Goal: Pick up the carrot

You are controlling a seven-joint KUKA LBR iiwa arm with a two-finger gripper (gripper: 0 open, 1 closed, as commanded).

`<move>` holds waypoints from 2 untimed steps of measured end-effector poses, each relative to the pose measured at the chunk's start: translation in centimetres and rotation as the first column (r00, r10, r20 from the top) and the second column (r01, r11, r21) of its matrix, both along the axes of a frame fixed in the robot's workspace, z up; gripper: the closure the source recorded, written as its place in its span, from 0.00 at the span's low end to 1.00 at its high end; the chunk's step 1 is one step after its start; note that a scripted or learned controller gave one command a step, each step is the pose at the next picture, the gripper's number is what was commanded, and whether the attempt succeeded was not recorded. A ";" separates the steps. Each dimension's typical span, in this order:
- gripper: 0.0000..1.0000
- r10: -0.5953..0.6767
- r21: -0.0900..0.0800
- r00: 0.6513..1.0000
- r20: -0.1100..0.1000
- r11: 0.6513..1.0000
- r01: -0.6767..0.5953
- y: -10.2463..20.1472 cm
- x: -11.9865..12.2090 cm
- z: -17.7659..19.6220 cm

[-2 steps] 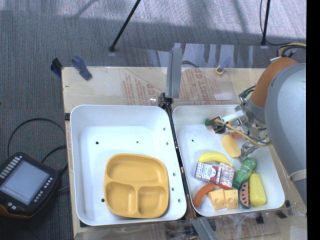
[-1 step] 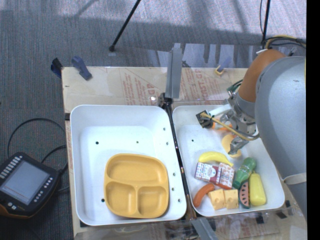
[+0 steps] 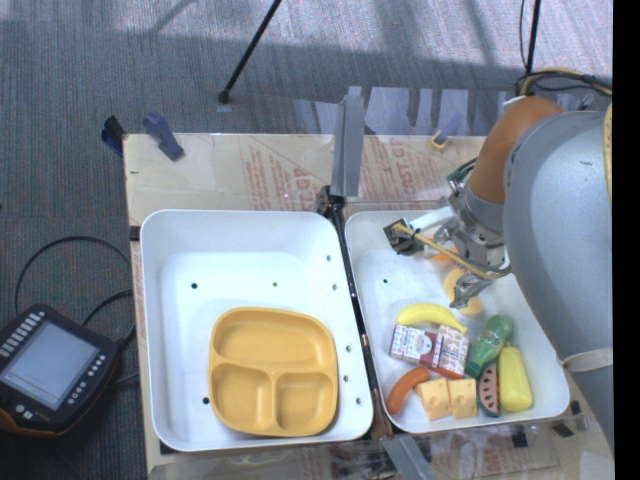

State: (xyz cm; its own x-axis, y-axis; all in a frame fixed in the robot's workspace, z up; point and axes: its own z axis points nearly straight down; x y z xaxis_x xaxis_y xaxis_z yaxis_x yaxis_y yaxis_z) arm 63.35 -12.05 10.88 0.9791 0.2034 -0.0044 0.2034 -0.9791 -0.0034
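The carrot (image 3: 404,389), a short orange-red stick, lies near the front edge of the right bin (image 3: 372,268), beside two cheese cubes (image 3: 448,398). My gripper (image 3: 432,258) hangs over the back half of the same bin, well behind the carrot and apart from it, below the orange wrist band. A small orange-yellow piece (image 3: 442,260) shows just under the gripper, partly hidden by it. I see nothing clearly held.
The right bin also holds a banana (image 3: 430,316), two small cartons (image 3: 428,346), a green bottle-shaped toy (image 3: 488,340), a watermelon slice (image 3: 488,390) and a yellow piece (image 3: 515,380). A yellow divided plate (image 3: 272,371) lies in the left bin (image 3: 170,268).
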 end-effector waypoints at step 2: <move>0.00 -0.001 0.001 1.000 0.001 1.000 0.001 -1.1 -0.9 -0.1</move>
